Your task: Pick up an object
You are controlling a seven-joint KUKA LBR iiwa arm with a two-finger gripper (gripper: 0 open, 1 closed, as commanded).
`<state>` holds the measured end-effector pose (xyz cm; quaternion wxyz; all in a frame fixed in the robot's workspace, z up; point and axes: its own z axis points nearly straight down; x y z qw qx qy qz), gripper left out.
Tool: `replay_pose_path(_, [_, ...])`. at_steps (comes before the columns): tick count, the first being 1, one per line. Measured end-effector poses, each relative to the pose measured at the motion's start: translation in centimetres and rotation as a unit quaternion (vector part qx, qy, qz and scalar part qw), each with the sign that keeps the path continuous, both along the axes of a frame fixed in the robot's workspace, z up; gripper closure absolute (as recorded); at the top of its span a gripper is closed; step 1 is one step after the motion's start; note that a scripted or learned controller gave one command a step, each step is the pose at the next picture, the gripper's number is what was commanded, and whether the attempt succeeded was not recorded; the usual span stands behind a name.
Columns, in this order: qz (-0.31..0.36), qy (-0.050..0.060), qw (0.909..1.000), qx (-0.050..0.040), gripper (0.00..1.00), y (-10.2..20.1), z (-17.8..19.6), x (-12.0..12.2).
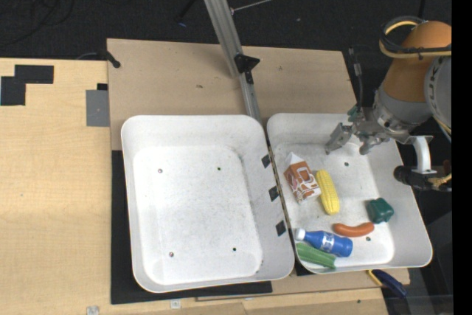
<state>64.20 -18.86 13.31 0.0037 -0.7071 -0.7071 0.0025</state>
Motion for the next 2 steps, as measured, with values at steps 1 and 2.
replay_pose_path(1, [0.0, -0.003, 1.0, -0.0007, 1.0, -0.1, 1.5, 0.2])
replay_pose_path(2, [0.001, -0.007, 1.0, -0.0017, 1.0, -0.1, 7.8, 0.7])
